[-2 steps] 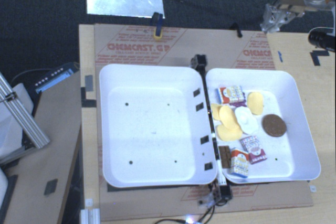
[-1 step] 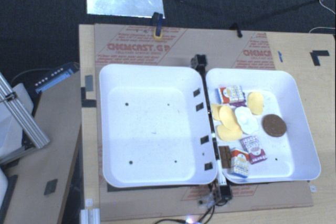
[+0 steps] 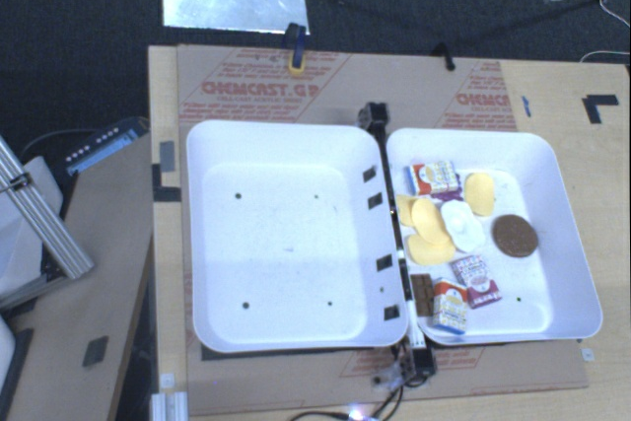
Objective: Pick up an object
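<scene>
Red "CHEMCAST GP" lettering on the brown board point(image 3: 258, 86).

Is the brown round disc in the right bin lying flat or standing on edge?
Flat. The brown disc shows its full round face to the overhead camera, resting on the right bin's floor beside the white oval piece.

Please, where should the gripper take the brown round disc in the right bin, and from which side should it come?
Come from straight above and close on opposite edges of the brown disc. It lies flat, with bare right bin floor on its right and lower sides; the white piece crowds its left.
</scene>
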Action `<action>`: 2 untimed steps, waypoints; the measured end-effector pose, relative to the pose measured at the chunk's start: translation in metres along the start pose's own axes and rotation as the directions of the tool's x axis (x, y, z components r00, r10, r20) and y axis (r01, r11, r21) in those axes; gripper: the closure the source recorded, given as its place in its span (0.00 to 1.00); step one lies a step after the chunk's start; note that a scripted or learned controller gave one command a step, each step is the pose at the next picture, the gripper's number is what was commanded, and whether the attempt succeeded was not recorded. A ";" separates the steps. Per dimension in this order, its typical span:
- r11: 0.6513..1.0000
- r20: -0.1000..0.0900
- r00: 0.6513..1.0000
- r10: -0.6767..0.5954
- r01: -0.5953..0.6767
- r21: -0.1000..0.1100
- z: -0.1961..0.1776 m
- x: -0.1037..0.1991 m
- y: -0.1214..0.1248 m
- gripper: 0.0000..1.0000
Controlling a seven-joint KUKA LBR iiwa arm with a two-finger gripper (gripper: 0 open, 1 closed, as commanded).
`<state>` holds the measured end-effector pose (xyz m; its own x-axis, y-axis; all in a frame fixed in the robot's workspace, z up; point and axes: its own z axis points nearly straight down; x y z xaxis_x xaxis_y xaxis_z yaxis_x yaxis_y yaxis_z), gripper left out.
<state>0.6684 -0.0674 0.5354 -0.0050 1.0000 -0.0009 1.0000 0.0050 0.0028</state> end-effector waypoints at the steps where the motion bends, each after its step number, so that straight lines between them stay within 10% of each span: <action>1: 1.000 0.000 1.000 0.000 0.000 0.000 0.000 0.009 0.000 1.00; 2: 1.000 0.000 1.000 0.000 0.000 0.001 0.000 0.018 0.000 1.00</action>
<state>0.6685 -0.0493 0.5350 -0.0048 1.0000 -0.0006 1.0000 0.0048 0.0020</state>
